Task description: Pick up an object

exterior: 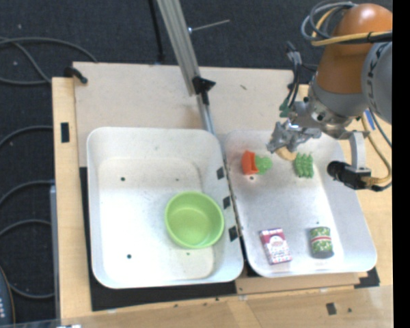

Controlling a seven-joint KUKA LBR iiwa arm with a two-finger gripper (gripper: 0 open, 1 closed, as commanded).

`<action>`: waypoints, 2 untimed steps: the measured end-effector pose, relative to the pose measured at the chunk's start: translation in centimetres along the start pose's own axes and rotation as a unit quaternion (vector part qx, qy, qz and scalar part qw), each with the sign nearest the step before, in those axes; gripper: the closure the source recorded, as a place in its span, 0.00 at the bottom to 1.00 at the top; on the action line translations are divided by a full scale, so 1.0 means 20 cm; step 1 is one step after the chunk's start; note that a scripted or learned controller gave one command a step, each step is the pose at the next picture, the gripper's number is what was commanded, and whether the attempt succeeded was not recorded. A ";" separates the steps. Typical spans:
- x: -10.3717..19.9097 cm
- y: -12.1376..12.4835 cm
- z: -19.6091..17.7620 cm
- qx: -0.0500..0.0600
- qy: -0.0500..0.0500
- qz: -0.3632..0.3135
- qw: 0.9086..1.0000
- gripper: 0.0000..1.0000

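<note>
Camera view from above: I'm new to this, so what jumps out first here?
Probably the bright green bowl, alone in the left bin. Next, the robot arm with its orange band at top right, its gripper above the far end of the right bin, beside a small orange and green toy.

An orange block [249, 162] with a small green piece [264, 162] touching it is lying near the back of the right bin [342, 203], just beside the pincer [281, 144].

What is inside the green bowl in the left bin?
The green bowl sits in the left bin, and its visible interior shows only bare green surface. Its near inner wall is hidden by the rim.
</note>
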State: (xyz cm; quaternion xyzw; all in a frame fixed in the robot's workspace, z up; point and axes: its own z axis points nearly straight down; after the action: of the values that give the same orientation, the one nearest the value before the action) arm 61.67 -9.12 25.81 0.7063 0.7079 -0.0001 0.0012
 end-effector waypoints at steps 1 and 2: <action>0.20 0.05 0.03 0.000 0.000 0.000 1.000 1.00; 0.46 0.07 0.09 0.001 0.000 0.000 1.000 1.00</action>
State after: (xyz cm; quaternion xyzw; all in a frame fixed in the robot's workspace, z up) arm 63.02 0.05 24.08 0.7064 0.7078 -0.0005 0.0003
